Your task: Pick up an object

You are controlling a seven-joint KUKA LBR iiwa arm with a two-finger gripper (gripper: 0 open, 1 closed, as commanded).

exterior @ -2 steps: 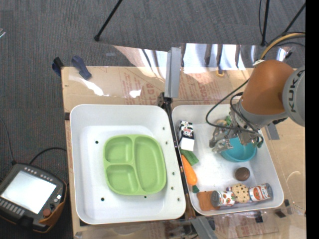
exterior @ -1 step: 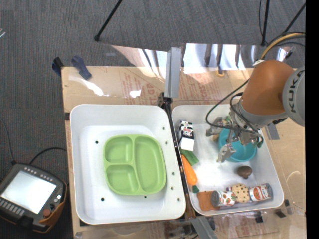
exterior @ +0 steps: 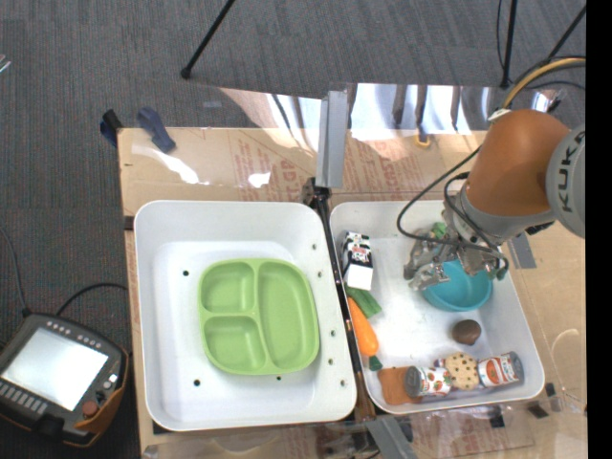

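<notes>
Gripper (exterior: pixel 430 268) hangs at the teal bowl's (exterior: pixel 461 293) 9 o'clock rim, probably lining up a grab; can't tell its opening.

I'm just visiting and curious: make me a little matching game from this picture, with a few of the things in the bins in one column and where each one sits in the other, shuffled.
Things:
1. green divided plate
2. teal bowl
3. toy carrot
4. small brown ball

Places:
A. along the right bin's left wall
B. under the gripper, in the right bin
C. alone in the left bin
D. on the right bin's floor, just in front of the bowl

Pairs: 1-C, 2-B, 3-A, 4-D
</notes>
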